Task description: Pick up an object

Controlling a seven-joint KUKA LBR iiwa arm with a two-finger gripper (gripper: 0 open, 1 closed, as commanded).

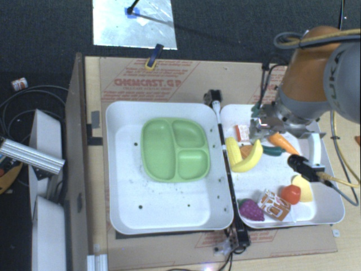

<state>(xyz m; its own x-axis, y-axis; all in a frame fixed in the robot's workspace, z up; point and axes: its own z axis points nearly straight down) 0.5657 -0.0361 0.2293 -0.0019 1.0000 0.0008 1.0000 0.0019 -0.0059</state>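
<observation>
While the arm (316, 66) reaches in from the tabletop's (186, 75) right edge, it folds steeply down over the far half of the right bin (326, 205). The orange band is on top, with the grey wrist below it angled toward the wall the two bins share.

The hand (260, 124) sits low near the right bin's far-left corner. It is just beside a small red-and-white packet (242, 132) and at the thick end of the carrot (284, 143). Can't tell if the hand is released or clenched, since the wrist body blocks that. Contact with either item is also unclear.

Other pick candidates, all in the right bin:
- The banana (245, 156) is curved and lies along the left wall, just on the near side of the hand.
- A green piece (274, 150) lies alongside the carrot.
- The purple grapes (252, 209) are at the near-left corner.
- A patterned box (274, 204) sits just beside the grapes, tilted.
- The red tomato (290, 194) and yellow fruit (305, 188) touch each other, toward the near-right corner.

The left bin (127, 179) carries a green divided plate (174, 149) in its middle, well apart from the hand.
</observation>
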